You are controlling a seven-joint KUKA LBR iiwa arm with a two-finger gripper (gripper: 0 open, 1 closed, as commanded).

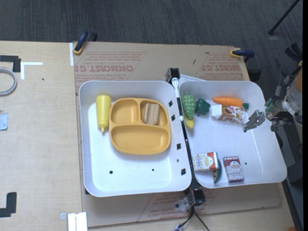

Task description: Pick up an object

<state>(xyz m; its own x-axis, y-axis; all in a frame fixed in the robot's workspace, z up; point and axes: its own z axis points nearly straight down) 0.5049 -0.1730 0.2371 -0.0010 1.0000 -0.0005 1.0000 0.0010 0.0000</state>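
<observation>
The end effector (253,121) hangs over the right bin's (269,174) right edge, nothing gripped that I can see, though I can't tell its state. The nearest target looks like the snack carton (231,113), just left of it, touching the carrot (227,100). Descending there could clip the bin's wall or nudge both away.

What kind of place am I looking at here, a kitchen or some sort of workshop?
Most likely a robotics lab bench, not a kitchen. Two shallow white bins sit on a cardboard sheet clamped to the bench, the food looks like toys, such as a carrot and grapes, and a gripper reaches in from the right.
</observation>
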